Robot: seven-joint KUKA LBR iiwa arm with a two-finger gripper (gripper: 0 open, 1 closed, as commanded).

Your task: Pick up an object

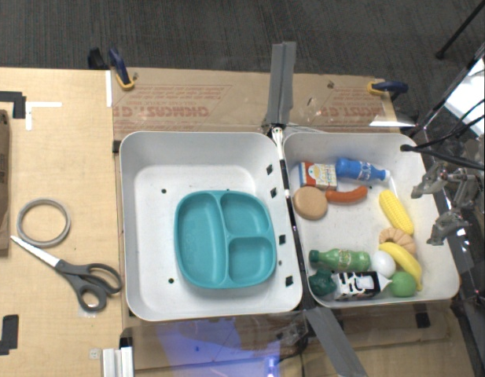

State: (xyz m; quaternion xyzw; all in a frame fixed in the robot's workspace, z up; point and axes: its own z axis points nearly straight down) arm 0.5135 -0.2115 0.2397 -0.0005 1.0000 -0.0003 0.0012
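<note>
Near edge first. The right bin (348, 230) is crowded along its near side: a green bottle (342, 258), a black-and-white pack (356, 283), a white egg (383, 265), a green ball (402, 284) and a banana (405, 259) lie touching or just beside one another.

- Risk here: a descent into this cluster may land on two things at once, wedge one against the bin wall, or nudge the egg or ball so it rolls off.

Mid bin: a corn cob (396, 212) lies near the right wall, and a round bun (310, 203) touches a sausage (347, 195). Beyond them a blue bottle (360, 170) lies on its side.

- Risk: rounded, smooth shapes may squirt out of a pinch, and the bun may drag the sausage along with it.

The left bin (148, 210) holds a teal divided plate (225, 238), lying flat; its low rim offers little to pinch.

The end effector (448, 209) sits at the right bin's outer edge, beside the corn and banana, above or outside the wall. We cannot tell whether it is released or clenched, and nothing is seen in it.

- Risk: coming down this close to the wall, it may strike the rim rather than an object.
</note>
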